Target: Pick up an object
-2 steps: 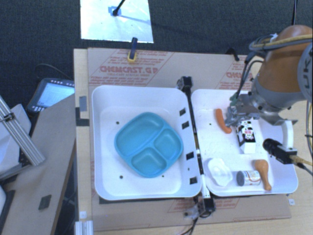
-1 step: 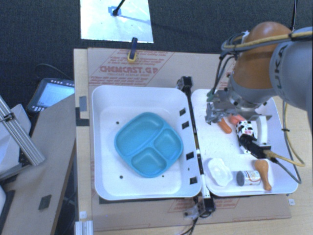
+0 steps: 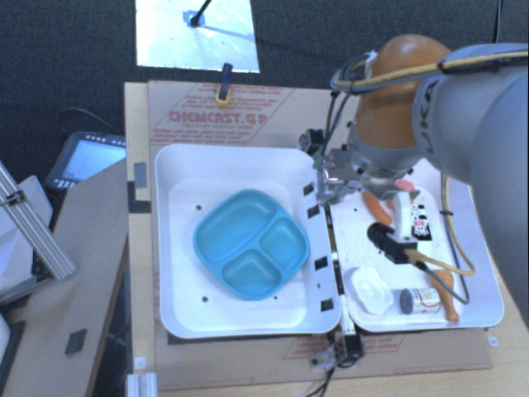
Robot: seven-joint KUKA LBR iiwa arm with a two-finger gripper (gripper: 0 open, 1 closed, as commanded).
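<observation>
My gripper hangs under the orange-banded wrist, over the divider between the two bins at their far end. In the right bin an orange carrot-shaped piece lies just right of the gripper. Beside it is a white packet with dark and red print. A white lumpy object, a small jar lying on its side and an orange-brown stick lie near the front. Nothing shows in the gripper's grasp.
The left bin holds a blue divided plate in its middle. The bins rest on a cardboard sheet. A tablet and metal rails sit off the bench at the left.
</observation>
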